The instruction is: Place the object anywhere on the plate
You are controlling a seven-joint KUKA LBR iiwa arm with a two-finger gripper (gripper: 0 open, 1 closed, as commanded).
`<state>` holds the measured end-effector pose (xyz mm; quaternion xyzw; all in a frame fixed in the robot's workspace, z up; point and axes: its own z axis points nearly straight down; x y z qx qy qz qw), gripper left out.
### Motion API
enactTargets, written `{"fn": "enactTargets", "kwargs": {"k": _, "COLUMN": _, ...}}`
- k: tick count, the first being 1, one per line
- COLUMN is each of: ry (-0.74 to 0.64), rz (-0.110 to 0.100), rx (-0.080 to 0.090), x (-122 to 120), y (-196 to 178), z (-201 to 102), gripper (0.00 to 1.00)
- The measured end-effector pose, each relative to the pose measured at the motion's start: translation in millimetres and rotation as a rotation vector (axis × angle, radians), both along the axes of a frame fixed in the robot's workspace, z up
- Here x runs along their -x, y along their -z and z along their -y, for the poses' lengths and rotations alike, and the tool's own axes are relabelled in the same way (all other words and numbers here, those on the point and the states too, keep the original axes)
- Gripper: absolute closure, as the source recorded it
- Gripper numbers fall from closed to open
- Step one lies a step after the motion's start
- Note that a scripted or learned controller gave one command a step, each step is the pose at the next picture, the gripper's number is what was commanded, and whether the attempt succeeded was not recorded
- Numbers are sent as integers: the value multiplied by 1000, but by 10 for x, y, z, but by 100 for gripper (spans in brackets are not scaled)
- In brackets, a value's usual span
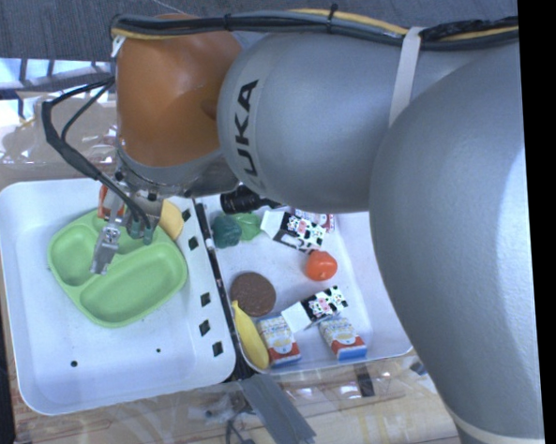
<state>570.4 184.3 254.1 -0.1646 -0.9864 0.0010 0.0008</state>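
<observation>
A light green divided plate (121,273) lies in the left white bin (42,353). My gripper (121,239) hangs low over the plate's upper compartments, and the orange wrist band sits right above it. Its fingers stand apart, with bare green plate showing between them, so it is open with nothing in it. A yellow piece (172,218) rests at the plate's upper right rim, just right of the gripper. A small orange bit (104,201) peeks out behind the gripper's left side; I cannot tell what it is.
The right bin (376,285) holds a dark green item (227,232), a cow-print carton (303,229), an orange-red ball (320,264), a brown disc (252,293), a banana (249,338) and several small cartons. The arm's bulk covers that bin's upper right.
</observation>
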Motion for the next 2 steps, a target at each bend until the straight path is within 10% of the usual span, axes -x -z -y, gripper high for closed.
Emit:
{"fn": "enactTargets", "kwargs": {"k": 1, "ry": -358, "rz": -4, "rx": -1, "x": 708, "y": 736, "z": -344, "gripper": 0}}
{"fn": "enactTargets", "kwargs": {"k": 2, "ry": -1037, "rz": 3, "rx": -3, "x": 578, "y": 1621, "z": -330, "gripper": 0}}
